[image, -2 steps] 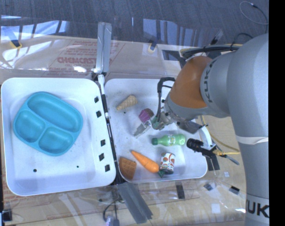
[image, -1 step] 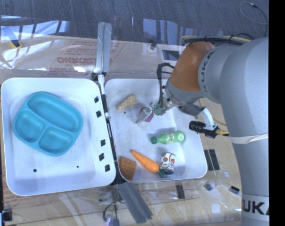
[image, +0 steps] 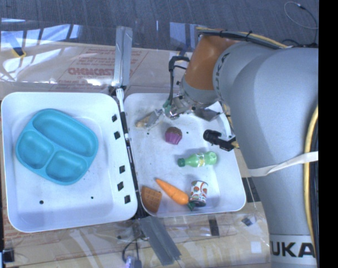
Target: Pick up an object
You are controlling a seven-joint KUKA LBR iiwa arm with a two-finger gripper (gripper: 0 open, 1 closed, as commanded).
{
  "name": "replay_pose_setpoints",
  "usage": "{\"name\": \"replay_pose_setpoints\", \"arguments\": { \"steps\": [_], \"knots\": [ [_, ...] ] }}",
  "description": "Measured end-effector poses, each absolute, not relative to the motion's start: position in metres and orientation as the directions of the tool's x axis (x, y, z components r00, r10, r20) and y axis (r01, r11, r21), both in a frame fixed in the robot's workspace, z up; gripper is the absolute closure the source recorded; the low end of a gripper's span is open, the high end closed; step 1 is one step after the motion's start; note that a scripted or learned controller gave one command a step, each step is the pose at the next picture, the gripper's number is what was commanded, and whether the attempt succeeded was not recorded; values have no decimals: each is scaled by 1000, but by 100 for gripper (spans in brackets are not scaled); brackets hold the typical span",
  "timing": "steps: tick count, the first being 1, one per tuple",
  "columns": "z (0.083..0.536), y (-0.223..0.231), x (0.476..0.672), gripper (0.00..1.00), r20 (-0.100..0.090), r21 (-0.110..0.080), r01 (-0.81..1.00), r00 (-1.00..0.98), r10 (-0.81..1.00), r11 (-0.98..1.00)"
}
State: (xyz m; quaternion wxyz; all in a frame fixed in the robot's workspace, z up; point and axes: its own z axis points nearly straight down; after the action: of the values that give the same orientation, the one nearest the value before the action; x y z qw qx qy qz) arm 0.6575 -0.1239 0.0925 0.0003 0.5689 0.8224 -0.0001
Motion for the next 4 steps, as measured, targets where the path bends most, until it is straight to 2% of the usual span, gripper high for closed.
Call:
{"name": "replay_pose_setpoints", "arguments": {
  "steps": [1, 2, 3, 4],
  "knots": [
    [91, -131, 562, 0, 2, -2, 872, -489, 872, 489],
    [92, -122, 598, 0, 0, -1, 909, -418, 909, 418],
    [91, -127, 536, 0, 3, -3, 930, -369, 930, 369],
    [92, -125, 592, 0, 1, -1, 922, -387, 922, 387]
  ]
}}
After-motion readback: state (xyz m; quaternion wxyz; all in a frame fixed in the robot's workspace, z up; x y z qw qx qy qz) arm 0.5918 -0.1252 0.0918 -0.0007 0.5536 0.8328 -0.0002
